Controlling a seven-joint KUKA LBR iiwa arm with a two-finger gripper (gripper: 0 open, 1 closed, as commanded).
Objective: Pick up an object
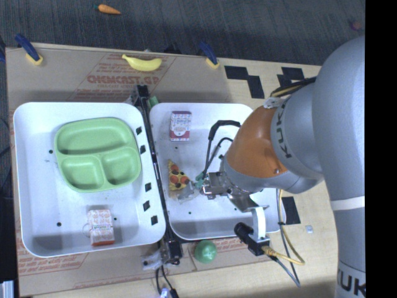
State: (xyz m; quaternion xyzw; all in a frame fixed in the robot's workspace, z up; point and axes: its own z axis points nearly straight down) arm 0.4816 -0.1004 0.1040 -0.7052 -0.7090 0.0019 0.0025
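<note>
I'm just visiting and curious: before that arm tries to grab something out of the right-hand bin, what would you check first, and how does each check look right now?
1. Target in the right bin: ok, a small colourful packet lies near its left wall.
2. Gripper close to the packet: ok, it sits just right of it.
3. Fingers around the packet: cannot tell, the wrist hides them.
4. Other items clear of the path: ok, the red-and-white carton lies apart, toward the bin's far end.
5. Cables free: cannot tell, a black cable loops over the bin beside the wrist.
</note>
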